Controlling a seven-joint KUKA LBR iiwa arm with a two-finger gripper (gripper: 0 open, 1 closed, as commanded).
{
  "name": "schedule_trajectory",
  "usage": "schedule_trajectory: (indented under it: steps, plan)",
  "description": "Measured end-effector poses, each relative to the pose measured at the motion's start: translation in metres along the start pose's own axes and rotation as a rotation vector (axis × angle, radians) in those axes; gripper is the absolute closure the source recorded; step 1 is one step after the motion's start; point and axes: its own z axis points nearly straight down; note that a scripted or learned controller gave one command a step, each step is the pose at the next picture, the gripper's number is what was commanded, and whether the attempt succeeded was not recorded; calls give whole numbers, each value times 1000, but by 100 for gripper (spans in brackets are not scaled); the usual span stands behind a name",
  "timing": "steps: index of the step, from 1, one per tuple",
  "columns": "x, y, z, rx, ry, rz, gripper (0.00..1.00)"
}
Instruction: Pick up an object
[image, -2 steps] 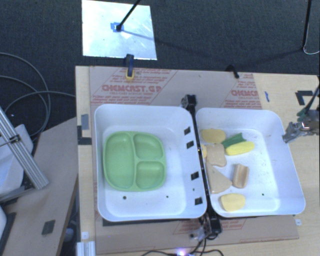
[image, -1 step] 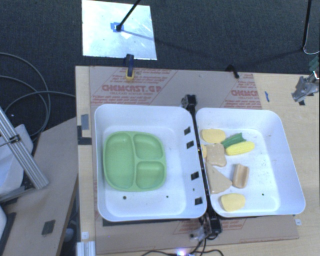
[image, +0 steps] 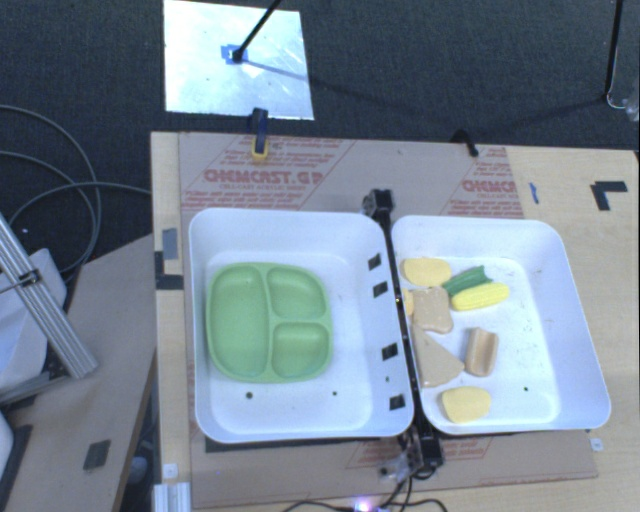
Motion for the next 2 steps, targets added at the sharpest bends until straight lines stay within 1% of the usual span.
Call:
schedule_trajectory:
  steps: [1, 2]
  plan:
    - [65, -85, -53, 13, 8, -1, 100]
    - [-4, -152, -20, 21, 6, 15, 100]
